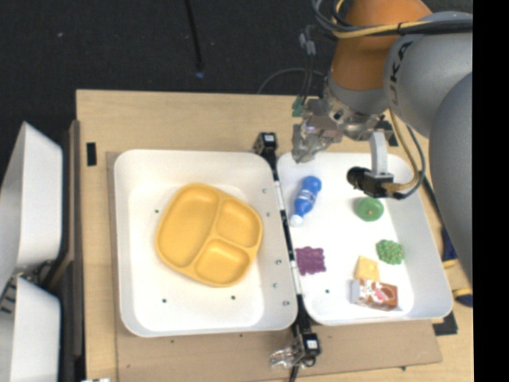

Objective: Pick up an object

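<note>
Above the right bin's (421, 293) far left corner the gripper (306, 146) is poised; whether its jaws are parted cannot be told. Just below lies the blue bottle (306, 197), best straddled across its narrow width.

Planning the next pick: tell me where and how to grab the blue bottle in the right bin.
Grip the blue bottle across its middle, coming straight down. It lies flat, tilted, its lower end near the right bin's left wall, so close the fingers across its narrow width. The gripper sits just above its upper end.
</note>
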Robot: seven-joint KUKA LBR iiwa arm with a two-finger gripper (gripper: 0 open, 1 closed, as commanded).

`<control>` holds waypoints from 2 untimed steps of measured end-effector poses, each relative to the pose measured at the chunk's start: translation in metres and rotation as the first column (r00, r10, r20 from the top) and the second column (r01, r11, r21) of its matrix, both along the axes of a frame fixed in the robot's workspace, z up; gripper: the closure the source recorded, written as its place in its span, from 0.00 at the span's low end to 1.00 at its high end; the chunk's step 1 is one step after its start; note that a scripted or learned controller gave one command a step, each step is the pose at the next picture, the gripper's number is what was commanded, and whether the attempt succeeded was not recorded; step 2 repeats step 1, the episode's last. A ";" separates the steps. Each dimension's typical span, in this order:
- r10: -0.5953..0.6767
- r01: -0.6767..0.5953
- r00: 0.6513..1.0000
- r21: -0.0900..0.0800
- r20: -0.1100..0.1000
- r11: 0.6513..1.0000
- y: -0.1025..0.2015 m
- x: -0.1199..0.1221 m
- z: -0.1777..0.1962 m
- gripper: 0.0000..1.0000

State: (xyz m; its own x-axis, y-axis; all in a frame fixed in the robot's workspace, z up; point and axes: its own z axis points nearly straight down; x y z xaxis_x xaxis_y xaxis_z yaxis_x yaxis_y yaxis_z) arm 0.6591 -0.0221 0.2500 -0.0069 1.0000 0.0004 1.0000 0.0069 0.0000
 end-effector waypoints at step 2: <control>0.001 -0.001 1.000 0.001 0.000 1.000 0.061 -0.014 0.000 1.00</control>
